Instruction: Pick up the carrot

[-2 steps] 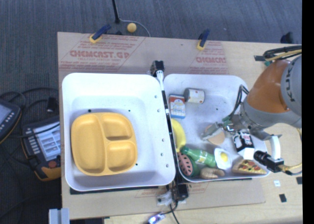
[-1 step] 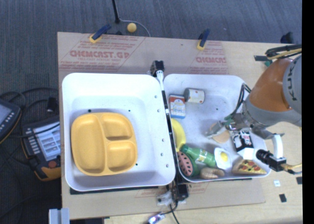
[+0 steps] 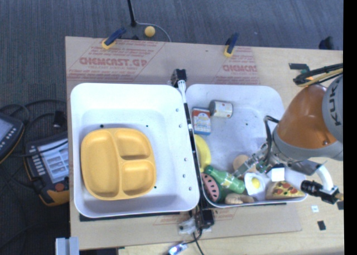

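In the camera view, over the right bin [image 3: 234, 90], the arm [image 3: 304, 123] reaches down with its gripper [image 3: 261, 162] low among the toy foods near the front wall, beside a tan piece [image 3: 241, 162] and an egg [image 3: 254, 182]; its state cannot be told from here. A green bottle [image 3: 224, 180], a watermelon slice [image 3: 211, 188], a banana [image 3: 202, 150] and a pizza slice [image 3: 284, 189] lie close by, and I cannot tell which item in this clutter is the carrot. The left bin [image 3: 128, 95] holds a yellow divided plate [image 3: 92, 162].

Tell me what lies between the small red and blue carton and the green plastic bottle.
In the camera view, a yellow toy banana lies between the small red and blue carton and the green plastic bottle.
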{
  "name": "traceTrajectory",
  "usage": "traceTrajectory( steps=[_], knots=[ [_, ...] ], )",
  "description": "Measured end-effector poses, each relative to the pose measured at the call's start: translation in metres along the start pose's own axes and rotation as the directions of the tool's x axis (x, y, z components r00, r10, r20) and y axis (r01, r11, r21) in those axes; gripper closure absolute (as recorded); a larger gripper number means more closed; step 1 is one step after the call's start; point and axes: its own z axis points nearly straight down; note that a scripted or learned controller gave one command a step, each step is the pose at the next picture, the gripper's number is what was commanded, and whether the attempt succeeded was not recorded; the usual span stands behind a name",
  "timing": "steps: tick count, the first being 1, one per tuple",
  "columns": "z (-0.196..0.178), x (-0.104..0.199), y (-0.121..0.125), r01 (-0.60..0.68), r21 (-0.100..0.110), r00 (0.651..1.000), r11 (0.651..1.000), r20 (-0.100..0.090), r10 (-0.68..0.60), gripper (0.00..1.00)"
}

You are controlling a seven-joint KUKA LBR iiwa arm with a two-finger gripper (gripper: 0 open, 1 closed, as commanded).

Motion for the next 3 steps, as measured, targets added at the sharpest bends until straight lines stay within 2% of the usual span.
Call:
traceTrajectory(
  steps=[1, 2, 3],
  knots=[
    [-0.095, 0.066, 0.035, -0.098, 0.012, 0.995, 0.995, -0.015, 0.098, 1.0],
    [-0.096, 0.187, 0.106, -0.016, 0.013, 1.0, 1.0, -0.017, 0.016, 1.0],
    [-0.038, 0.228, 0.129, 0.144, 0.01, 0.989, 0.99, -0.018, -0.143, 1.0]
  ],
)
